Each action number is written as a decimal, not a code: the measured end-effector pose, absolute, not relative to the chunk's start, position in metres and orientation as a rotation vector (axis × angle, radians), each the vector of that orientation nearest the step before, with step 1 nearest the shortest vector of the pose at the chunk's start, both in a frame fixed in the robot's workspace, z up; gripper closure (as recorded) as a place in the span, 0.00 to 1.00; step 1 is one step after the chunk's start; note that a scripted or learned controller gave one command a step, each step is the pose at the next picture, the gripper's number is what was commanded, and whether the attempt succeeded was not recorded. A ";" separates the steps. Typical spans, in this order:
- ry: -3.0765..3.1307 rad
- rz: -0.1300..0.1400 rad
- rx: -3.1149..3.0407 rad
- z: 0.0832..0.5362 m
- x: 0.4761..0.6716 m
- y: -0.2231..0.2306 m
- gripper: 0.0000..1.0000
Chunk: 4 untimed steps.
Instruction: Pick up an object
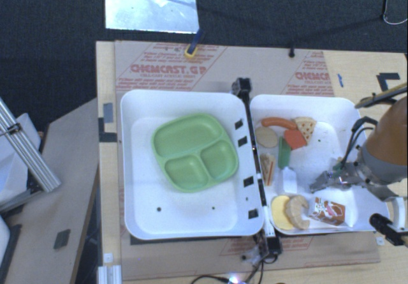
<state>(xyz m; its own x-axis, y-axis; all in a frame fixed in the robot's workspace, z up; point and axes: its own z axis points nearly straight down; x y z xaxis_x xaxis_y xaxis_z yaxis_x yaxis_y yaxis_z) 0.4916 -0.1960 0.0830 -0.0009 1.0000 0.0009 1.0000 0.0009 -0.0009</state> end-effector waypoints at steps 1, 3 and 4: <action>-2.224 -0.002 -2.224 0.095 0.493 -0.197 1.00; -2.232 -0.005 -2.223 0.201 0.496 -0.200 1.00; -2.230 -0.003 -2.220 0.226 0.498 -0.200 1.00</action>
